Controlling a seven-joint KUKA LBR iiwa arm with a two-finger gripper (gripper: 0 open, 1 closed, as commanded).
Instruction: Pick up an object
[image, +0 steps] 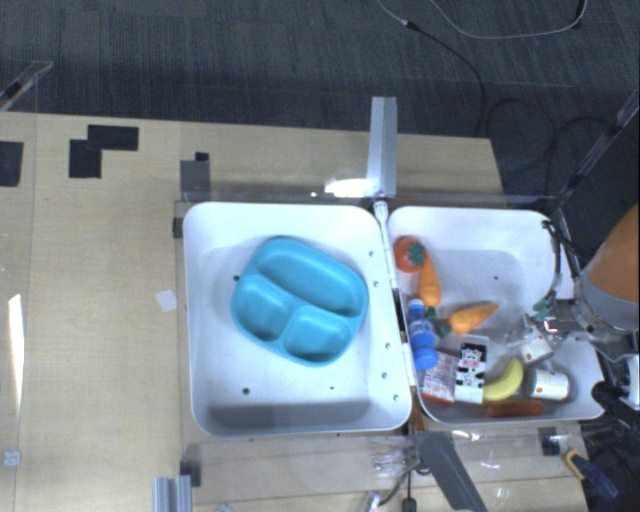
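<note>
two white bins (200, 330), gripper (540, 335) over the right one

Gripper (543, 322) low, arm apparently rightward.

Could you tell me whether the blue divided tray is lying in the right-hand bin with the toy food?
No, the blue divided tray lies alone in the left bin, while the banana and carrot are in the right bin.

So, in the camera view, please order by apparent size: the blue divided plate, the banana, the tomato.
1. blue divided plate, clearly the largest
2. banana
3. tomato, somewhat smaller than the banana, though the gap is modest
</note>
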